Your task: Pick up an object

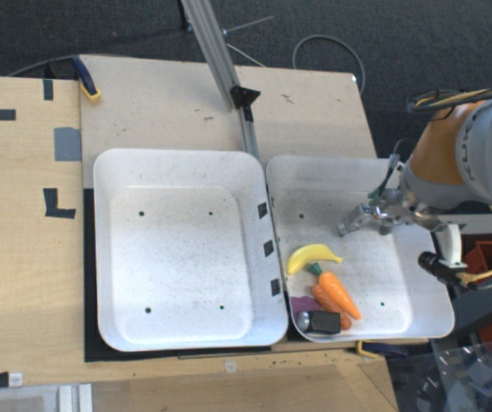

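Gripper [349, 226] over right bin [314, 178], banana [312, 257] just below-left

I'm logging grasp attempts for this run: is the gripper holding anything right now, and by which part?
Nothing is held: the gripper hangs over bare bin floor, apart from the banana and carrot.

Two shallow white plastic bins [185, 166] sat there; one yellow banana [312, 257], one orange carrot [337, 294], one dark rectangular block [324, 322].
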Controlling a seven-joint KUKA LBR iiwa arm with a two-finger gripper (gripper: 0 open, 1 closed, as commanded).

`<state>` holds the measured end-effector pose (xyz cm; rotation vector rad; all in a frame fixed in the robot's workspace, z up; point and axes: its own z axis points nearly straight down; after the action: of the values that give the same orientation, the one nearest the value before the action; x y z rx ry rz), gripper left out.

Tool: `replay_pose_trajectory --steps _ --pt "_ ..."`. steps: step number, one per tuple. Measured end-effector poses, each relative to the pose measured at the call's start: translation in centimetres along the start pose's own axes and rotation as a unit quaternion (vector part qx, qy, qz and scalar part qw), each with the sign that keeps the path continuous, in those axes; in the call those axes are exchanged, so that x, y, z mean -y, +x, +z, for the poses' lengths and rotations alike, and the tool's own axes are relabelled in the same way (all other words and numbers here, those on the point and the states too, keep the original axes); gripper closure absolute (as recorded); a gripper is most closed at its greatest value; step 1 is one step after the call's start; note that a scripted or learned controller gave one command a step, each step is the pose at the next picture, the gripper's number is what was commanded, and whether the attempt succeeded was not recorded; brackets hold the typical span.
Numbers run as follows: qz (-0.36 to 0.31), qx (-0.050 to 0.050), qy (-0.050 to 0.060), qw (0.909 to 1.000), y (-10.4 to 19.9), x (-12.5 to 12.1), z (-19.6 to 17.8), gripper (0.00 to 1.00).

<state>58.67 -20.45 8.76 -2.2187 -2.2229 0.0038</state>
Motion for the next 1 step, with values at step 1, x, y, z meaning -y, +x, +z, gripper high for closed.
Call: replay_pose_trajectory --steps 1 --pt "-0.001 0.000 -0.001 1.0000 0.05 -0.05 -1.13 1.00"
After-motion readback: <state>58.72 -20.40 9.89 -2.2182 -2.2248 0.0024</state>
